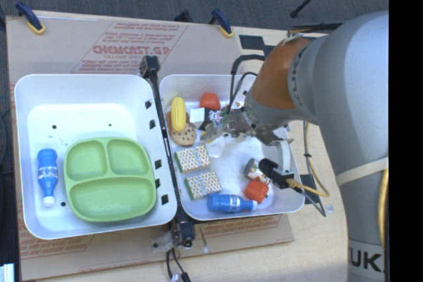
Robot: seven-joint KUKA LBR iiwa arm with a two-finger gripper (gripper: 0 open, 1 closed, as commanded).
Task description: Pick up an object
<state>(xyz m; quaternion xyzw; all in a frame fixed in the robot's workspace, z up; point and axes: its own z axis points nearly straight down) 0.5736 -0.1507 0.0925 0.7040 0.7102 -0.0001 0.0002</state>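
Gripper (221,123): from the camera view I see it low in the right bin (291,205), near that bin's far edge and a little toward the divider; the wrist and orange band (277,79) hide its working end, so I cannot tell how it is set or whether it holds anything.
Nearest objects: I make out a small white block (196,115) and an orange-red piece (210,101) just beside the tool by the bin's far edge, with a yellow corn cob (178,113) and a brown cookie (185,135) closer to the divider wall.
Likely target: I judge it is one of the small pieces under the tool tip; which one I cannot tell, as that cluster is blurred and crowded.
How I would do the step: come straight down on one piece only, keep off the corn cob and the bin wall, close fully, then lift slowly and check that something rises with the tool.
Risk: I expect the tight packing could let a neighbour get nudged or pinched instead.
Other right-bin items: two patterned square pads (193,158) mid-bin, a blue bottle (230,203) lying along the near edge, a red piece (256,191) toward the near right corner.
Left bin (26,92): a green divided tray (110,178) fills the middle; a second blue bottle (47,172) lies by the left wall.
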